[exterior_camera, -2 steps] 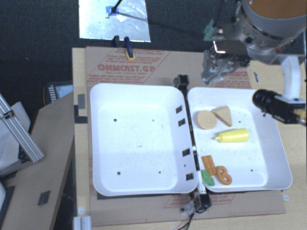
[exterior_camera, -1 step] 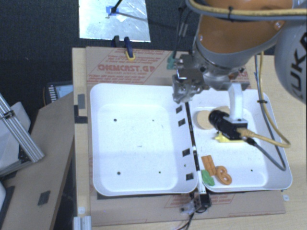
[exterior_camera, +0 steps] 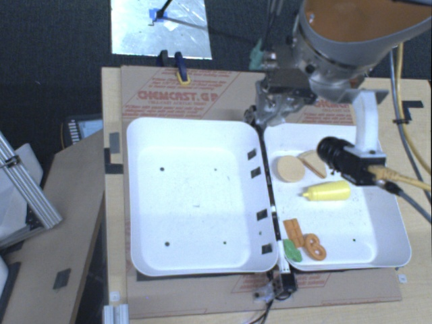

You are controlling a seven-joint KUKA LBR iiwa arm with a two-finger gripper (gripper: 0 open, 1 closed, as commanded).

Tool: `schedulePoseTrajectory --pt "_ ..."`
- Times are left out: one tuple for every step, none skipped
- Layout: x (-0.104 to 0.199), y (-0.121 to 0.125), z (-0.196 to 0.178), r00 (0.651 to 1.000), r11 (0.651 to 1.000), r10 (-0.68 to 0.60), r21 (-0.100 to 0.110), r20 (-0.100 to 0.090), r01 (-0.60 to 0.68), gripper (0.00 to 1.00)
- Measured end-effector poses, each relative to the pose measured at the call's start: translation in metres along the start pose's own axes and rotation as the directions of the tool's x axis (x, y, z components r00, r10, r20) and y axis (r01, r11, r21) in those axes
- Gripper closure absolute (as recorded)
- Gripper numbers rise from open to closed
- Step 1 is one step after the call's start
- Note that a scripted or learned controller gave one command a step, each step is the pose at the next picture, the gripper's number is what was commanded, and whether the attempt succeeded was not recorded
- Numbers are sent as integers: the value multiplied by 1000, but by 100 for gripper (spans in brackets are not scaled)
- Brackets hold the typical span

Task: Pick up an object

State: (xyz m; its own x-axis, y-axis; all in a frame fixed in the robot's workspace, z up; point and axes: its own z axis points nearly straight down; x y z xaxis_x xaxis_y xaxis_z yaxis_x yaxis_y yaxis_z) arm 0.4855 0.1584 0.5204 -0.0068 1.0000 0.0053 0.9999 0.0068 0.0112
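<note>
The right bin (exterior_camera: 385, 238) holds several small items: a round tan disc (exterior_camera: 291, 169), a tan wedge (exterior_camera: 312, 162), a yellow piece (exterior_camera: 327, 192), an orange strip (exterior_camera: 293, 231), a green piece (exterior_camera: 291, 250) and a brown pretzel (exterior_camera: 314, 246). My gripper (exterior_camera: 268, 115) hangs over the far end of the divider between the two bins, up and left of the tan disc. Nothing is visibly held in it. The grey arm with its orange band fills the upper right.
The left bin (exterior_camera: 192, 194) is a shallow white tray beside the right one. A black cylinder on a white bracket (exterior_camera: 345, 158) juts over the right bin near the wedge. Cables run along the right side. A blue clamp (exterior_camera: 181, 67) sits at the bench's far edge.
</note>
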Motion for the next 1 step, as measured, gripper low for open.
schedulePoseTrajectory --pt "59 17 13 1000 1000 -2 10 4 2 100"
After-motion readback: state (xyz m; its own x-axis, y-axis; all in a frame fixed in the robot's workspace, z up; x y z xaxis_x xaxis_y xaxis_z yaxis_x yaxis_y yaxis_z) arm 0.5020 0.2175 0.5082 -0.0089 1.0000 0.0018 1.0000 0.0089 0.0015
